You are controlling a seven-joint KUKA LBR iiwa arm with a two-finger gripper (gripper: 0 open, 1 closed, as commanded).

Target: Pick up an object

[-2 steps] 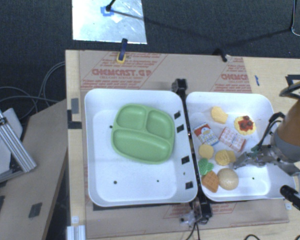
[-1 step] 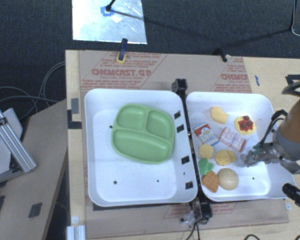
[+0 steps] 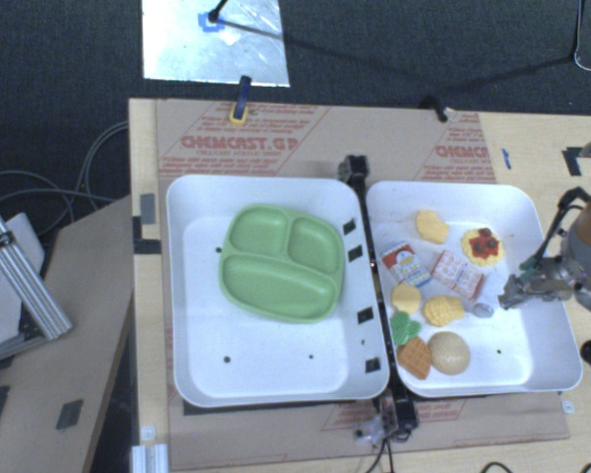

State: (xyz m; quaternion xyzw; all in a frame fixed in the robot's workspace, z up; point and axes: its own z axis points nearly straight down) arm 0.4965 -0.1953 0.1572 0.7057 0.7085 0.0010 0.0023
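Note:
The right bin (image 3: 532,363) holds several toy foods. There is a yellow piece (image 3: 431,227), a red and yellow round item (image 3: 483,246), a small white carton (image 3: 401,260) and a pink and white box (image 3: 457,274). Nearer the front lie a yellow corn cob (image 3: 443,310), a tan ball (image 3: 449,352) and an orange carrot with green leaves (image 3: 413,356). My gripper (image 3: 520,290) hangs low over the right side of this bin, just right of the box and the corn. It touches none of the foods that I can make out.
A green divided plate (image 3: 281,262) lies in the left bin (image 3: 207,363). A black divider (image 3: 369,274) runs between the bins. The arm's grey body (image 3: 586,264) stands at the right bin's right edge. A small grey piece (image 3: 483,309) lies beside the corn.

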